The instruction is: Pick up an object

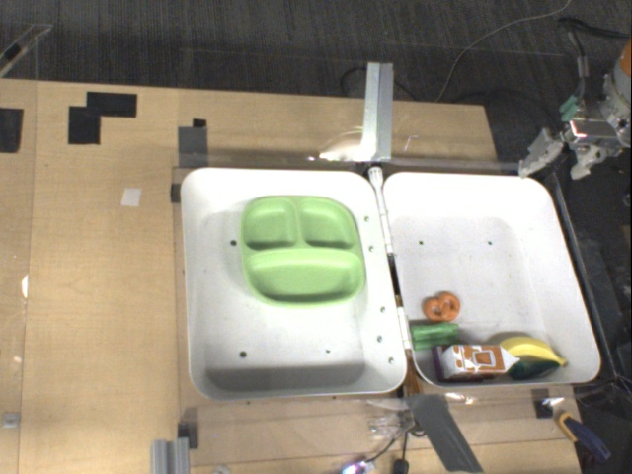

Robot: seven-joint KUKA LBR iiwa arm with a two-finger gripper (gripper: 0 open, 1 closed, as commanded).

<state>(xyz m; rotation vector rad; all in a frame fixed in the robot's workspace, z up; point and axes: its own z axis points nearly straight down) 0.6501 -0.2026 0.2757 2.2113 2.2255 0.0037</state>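
My gripper (561, 156) hovers beyond the far right corner of the right bin (484, 215), outside it, open with nothing between its fingers. Far from it, along the right bin's near edge, lie a small brown pretzel (441, 306), a green cylinder (434, 336), a brown and white carton (472, 361) and a yellow banana (534, 350) resting on a dark green object (533, 368). In the left bin (212, 294) sits a green divided plate (301, 248).
A metal post (379, 112) stands behind the seam between the bins. Wooden bench top (89, 294) extends to the left. Cables run over the dark floor at the back right.
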